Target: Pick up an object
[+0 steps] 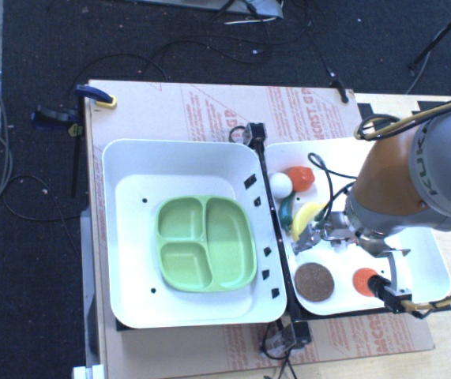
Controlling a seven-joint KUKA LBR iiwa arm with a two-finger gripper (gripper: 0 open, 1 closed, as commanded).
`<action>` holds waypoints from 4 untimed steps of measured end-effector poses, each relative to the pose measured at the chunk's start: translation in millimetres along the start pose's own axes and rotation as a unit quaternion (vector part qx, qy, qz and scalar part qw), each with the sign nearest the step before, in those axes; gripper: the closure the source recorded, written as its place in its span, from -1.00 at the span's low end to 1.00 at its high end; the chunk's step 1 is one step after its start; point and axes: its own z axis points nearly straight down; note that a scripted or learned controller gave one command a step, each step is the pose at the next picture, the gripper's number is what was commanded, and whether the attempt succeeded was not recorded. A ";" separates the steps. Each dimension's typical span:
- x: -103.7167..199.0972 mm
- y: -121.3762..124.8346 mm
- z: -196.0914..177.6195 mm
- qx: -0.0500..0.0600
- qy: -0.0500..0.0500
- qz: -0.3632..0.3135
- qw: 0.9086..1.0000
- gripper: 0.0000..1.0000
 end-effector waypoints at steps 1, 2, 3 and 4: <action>-0.9 1.0 -12.8 -0.002 -0.001 0.001 1.000 1.00; -3.0 -3.4 -73.3 -0.004 -0.001 0.000 1.000 1.00; -2.9 -2.6 -125.3 -0.003 -0.001 0.000 1.000 1.00; 56.1 -6.4 -118.9 -0.001 0.000 -0.002 1.000 1.00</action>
